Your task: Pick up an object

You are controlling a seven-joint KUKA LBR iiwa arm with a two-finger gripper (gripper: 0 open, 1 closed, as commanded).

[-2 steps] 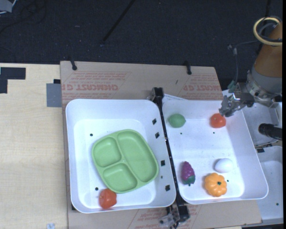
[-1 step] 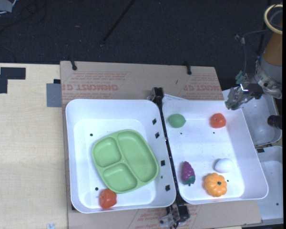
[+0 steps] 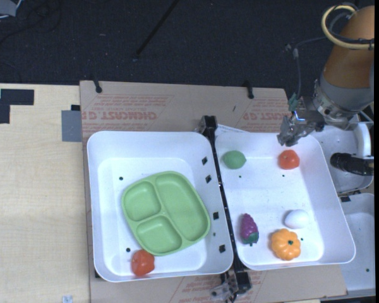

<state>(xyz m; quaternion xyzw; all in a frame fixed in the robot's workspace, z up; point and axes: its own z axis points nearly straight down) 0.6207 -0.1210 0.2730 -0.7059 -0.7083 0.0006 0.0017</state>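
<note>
In the right bin (image 3: 322, 188) lie a green round item (image 3: 234, 160), a red tomato (image 3: 288, 160), a purple eggplant (image 3: 249, 228), a white egg (image 3: 297, 219) and an orange pumpkin (image 3: 285, 244). My gripper (image 3: 290, 136) hangs over the bin's back right part, just above the red tomato, with nothing seen between its fingers. The left bin (image 3: 107, 163) holds a green divided plate (image 3: 165, 212) and a second red tomato (image 3: 142, 262) at its front.
The bins sit on a cardboard sheet (image 3: 177, 109) on the bench. A black divider (image 3: 216, 188) runs between the two bins. Pale wooden bench top (image 3: 31, 201) spreads to the left. Cables and white equipment (image 3: 360, 163) stand at the right beside the arm.
</note>
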